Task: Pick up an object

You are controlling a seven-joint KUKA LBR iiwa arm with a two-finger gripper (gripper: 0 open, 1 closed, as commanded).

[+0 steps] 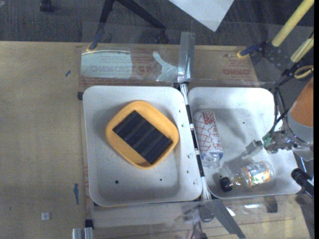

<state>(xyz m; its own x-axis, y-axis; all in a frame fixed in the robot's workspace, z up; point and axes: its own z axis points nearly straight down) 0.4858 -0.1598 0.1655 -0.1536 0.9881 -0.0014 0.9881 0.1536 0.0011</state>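
My claw [263,144] hovers over the right white bin [234,96], can't tell its state; small orange-labelled clear plastic bottle [249,176] just below.

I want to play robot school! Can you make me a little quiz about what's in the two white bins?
1. True or false: the yellow dish lies in the left bin.
2. How many bottles lie in the right bin?
3. Which bottle is nearer the gripper? A) red-and-white labelled bottle B) orange-labelled bottle

Key: 1 true. 2 two. 3 B.
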